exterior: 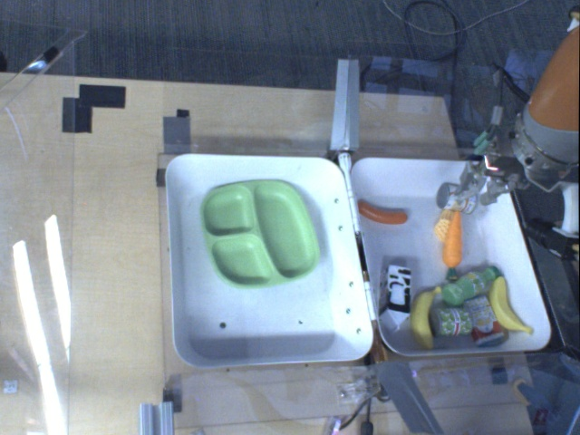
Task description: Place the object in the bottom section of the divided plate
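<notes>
Tool [462, 198] over far side of right bin [535, 284]; finger state cannot be told. Carrot [450, 238] lies just below it, contact unclear. Sausage [382, 213] to its left. Green plate [261, 231] in left bin [181, 243].
</notes>
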Controlling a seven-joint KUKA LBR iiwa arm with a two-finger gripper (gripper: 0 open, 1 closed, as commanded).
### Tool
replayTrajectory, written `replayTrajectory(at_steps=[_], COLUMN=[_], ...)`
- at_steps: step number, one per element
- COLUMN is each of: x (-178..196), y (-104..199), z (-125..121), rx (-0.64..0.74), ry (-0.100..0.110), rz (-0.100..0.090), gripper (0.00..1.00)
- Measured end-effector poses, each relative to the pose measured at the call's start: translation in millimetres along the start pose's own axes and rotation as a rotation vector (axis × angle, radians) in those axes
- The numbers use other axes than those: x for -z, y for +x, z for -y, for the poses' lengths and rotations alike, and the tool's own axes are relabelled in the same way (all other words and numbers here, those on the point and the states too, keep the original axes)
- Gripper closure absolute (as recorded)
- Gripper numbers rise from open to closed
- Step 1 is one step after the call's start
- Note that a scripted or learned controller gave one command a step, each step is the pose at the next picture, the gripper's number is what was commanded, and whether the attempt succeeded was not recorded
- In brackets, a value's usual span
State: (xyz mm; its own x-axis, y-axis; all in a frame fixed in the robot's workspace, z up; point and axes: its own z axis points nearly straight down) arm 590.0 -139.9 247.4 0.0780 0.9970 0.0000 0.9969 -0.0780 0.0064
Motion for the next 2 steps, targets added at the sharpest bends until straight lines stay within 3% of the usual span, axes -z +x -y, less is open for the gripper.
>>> replayTrajectory(at_steps=[1, 2], x=[-51, -23], y=[61, 64], z=[-15, 23], rx=[0.387, 0.332], ry=[0.001, 0.0], rz=[-0.001, -0.001], gripper=[1.0, 1.0])
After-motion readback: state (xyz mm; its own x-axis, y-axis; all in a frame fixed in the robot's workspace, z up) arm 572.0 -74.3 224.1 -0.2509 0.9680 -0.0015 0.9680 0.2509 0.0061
